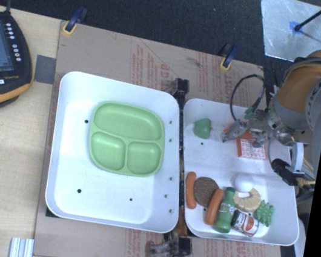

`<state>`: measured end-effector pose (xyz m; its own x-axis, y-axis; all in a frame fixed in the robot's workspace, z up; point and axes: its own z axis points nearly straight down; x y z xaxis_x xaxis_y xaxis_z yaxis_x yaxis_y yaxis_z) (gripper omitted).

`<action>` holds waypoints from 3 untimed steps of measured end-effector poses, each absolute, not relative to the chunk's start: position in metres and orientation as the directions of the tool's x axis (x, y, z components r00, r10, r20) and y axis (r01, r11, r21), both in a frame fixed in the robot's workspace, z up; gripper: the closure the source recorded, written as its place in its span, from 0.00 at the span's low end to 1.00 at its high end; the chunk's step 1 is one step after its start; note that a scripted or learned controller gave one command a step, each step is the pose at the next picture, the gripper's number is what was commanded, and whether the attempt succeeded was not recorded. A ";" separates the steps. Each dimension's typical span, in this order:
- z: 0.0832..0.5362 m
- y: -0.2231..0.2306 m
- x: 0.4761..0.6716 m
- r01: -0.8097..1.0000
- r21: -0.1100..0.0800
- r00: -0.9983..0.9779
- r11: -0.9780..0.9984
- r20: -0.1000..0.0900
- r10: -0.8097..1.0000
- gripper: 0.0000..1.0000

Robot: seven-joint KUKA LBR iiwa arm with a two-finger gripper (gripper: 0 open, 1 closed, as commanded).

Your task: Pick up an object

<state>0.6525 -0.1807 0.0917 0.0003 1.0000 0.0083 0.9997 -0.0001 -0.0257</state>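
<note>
The pale wooden worktop point(1, 158) carries a brown cardboard sheet point(130, 58), clipped at its far edge, presumably to keep the two bins from sliding. On it the left shallow white plastic bin point(63, 194) holds a pale green three-compartment plate point(126, 138) lying flat at its centre, probably a place for setting things down. The right shallow white plastic bin point(210, 158) is where the loose things are gathered, most of them crowded toward its 5 o'clock corner, so a pick there risks nudging neighbours.

The grey arm with the orange band point(305, 76) reaches in at the 2 o'clock side of the right bin, and its hand point(247, 131) hangs low over the bin's far part, at or just above a red-and-white flat packet point(251, 149). Whether the hand is apart or together cannot be told here, nor whether it touches the packet.

That packet looks like the likeliest thing to be picked: thin, rectangular, lying flat, so hard to get under. A small green rounded lump point(202, 127) sits alone at 9 o'clock from the hand, an easier target. In the cluster lie a dark brown round patty point(204, 190), two orange sausages point(189, 189), a green bottle point(226, 211), a red-labelled can point(246, 224) and a white egg-like ball point(243, 183).
</note>
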 end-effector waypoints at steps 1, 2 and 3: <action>0.092 -0.204 0.653 1.000 -0.025 -0.003 0.003 0.013 1.000 0.00; 0.105 -0.207 0.655 1.000 -0.018 -0.008 0.008 0.005 1.000 1.00; 0.158 -0.212 0.650 1.000 0.002 -0.003 0.003 -0.001 1.000 1.00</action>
